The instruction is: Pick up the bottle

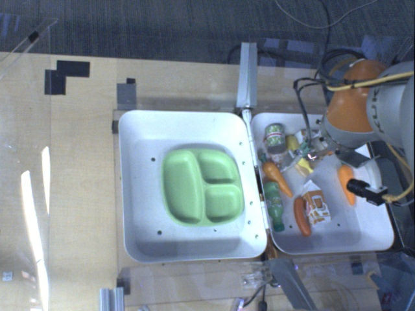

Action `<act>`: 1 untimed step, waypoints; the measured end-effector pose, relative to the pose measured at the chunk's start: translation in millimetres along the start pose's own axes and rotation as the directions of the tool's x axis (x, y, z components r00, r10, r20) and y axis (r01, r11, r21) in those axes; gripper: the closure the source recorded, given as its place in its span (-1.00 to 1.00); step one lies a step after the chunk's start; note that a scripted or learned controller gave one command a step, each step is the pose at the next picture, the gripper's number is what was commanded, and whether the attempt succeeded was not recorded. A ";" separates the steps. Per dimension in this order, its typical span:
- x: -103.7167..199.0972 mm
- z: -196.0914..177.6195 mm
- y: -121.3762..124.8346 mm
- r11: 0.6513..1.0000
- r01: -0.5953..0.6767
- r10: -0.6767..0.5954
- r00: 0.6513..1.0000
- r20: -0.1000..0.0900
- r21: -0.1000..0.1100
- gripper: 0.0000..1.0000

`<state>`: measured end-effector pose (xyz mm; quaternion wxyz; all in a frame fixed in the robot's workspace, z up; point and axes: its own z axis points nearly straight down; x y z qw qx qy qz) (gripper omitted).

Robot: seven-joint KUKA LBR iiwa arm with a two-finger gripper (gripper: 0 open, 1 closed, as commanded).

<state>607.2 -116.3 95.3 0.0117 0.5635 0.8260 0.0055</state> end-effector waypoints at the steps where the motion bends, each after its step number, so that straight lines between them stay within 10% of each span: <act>1: -65.0 6.0 -36.7 0.999 0.042 -0.042 0.999 -0.005 0.012 -1.00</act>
